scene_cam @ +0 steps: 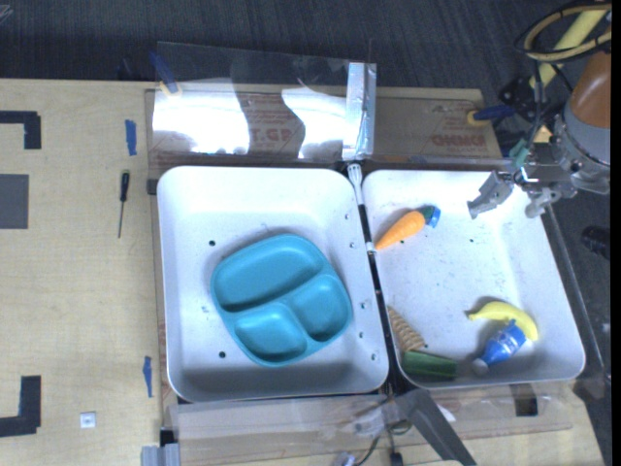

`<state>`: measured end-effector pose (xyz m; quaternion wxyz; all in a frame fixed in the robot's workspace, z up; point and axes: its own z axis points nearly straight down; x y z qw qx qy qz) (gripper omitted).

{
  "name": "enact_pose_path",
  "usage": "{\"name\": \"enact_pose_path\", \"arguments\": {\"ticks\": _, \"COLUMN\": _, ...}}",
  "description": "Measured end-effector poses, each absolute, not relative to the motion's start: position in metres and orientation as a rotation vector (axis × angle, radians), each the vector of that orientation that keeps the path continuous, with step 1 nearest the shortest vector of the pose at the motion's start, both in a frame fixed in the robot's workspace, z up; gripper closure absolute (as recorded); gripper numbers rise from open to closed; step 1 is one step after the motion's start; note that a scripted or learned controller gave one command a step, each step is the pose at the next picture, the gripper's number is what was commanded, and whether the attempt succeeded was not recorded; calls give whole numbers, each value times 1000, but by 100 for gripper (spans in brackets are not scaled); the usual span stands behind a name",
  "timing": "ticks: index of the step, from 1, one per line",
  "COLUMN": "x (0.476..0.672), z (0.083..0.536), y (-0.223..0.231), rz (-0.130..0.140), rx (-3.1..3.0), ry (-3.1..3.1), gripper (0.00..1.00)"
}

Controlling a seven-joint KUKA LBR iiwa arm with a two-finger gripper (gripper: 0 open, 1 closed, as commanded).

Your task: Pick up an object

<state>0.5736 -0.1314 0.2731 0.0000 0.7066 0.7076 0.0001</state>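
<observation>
The right bin holds an orange carrot near its upper left corner. A yellow banana lies at its lower right, just above a small blue bottle. A green cucumber-like piece rests along the front wall beside a tan waffle cone. My gripper hovers over the bin's upper right corner, well right of the carrot. Its fingers are spread apart with nothing between them.
A blue divided plate fills the middle of the left bin. A shiny clear plastic panel stands behind the bins. Yellow and black cables hang at the upper right. A screwdriver lies on the wooden bench at left.
</observation>
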Motion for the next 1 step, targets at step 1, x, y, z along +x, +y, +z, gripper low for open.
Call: {"name": "enact_pose_path", "arguments": {"ticks": 1, "x": 605, "z": 194, "y": -113, "rz": -5, "rx": 2047, "ry": 2391, "gripper": 0}}
